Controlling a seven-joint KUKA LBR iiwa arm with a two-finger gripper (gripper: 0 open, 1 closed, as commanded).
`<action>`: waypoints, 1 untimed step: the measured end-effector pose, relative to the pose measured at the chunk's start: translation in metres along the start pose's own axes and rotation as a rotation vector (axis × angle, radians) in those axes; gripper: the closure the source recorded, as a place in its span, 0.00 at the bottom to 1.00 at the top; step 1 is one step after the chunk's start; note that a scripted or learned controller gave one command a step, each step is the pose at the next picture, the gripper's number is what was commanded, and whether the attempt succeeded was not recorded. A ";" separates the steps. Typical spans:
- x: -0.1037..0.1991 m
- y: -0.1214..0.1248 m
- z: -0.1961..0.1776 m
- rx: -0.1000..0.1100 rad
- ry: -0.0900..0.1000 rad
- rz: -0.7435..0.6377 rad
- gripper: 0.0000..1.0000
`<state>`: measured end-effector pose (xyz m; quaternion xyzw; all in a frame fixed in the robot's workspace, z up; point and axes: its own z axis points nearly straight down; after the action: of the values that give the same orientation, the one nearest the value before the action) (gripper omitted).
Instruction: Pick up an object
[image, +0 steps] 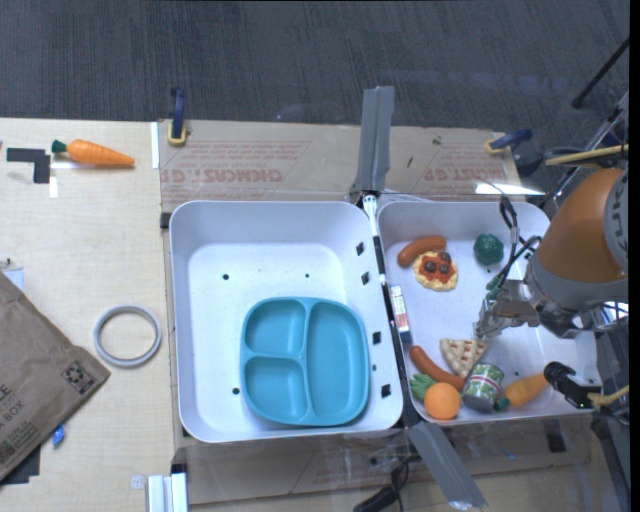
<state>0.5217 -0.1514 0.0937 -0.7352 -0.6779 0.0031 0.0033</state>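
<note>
The right bin (520, 215) holds several toy foods. A sausage (422, 248), a small pizza (436, 270) and a dark green piece (488, 248) lie at its back. At the front are a tan wedge slice (462, 353), a red sausage (430, 362), an orange ball (441, 400), a small can (483, 387) and a carrot (525, 390). My gripper (489, 322) reaches down from the right into this bin, just above and right of the wedge slice. Nothing visible is in its grasp.
The left bin (200, 300) holds a blue divided plate (305, 360). On the bench to the left lie another carrot (92, 153), a tape ring (127, 334) and a brown cardboard box (35, 385). A grey divider post (376, 140) stands between the bins at the back.
</note>
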 end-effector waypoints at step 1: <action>0.000 0.000 0.000 0.000 0.000 0.000 0.00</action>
<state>0.5217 -0.1514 0.0937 -0.7351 -0.6780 0.0032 0.0034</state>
